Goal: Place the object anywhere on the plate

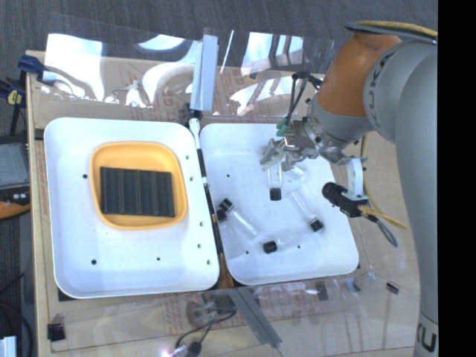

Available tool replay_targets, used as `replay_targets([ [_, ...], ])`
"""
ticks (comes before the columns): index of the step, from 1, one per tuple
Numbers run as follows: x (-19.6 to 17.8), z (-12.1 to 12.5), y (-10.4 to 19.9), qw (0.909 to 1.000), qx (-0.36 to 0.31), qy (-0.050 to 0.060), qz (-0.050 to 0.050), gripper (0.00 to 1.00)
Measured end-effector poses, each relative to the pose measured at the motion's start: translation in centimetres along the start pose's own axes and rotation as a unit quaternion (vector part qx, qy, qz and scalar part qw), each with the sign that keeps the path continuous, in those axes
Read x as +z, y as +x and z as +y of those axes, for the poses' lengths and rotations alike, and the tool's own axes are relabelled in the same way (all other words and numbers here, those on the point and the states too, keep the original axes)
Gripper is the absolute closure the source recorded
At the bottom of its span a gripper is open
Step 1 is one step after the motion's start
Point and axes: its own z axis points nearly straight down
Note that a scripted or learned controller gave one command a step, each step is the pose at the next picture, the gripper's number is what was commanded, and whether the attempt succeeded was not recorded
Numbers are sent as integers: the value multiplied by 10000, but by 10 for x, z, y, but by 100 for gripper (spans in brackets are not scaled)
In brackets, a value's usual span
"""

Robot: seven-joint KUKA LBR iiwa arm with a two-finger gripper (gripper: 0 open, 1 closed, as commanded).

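We log the gripper (283, 171) over the right bin (338, 255), fingers spread, nothing between them. Object (275, 193), small and dark, lies just below the fingertips at 6 o'clock. Yellow plate (137, 157) sits in the left bin (67, 266), well apart at 9 o'clock.

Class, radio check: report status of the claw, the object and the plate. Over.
Claw low over right bin, grip state unclear. Clear black-capped tubes lying loose there. Yellow plate in left bin, dark insert on it. Path unobstructed.
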Motion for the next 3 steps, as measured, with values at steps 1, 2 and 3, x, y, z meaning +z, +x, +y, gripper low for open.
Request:
replay_targets([
  [1,16,-17,44,9941,-1082,23,14,100],
  [2,18,-3,151,9825,-1864,-4,3,100],
  [3,18,-3,150,9826,-1860,-5,2,0],
])
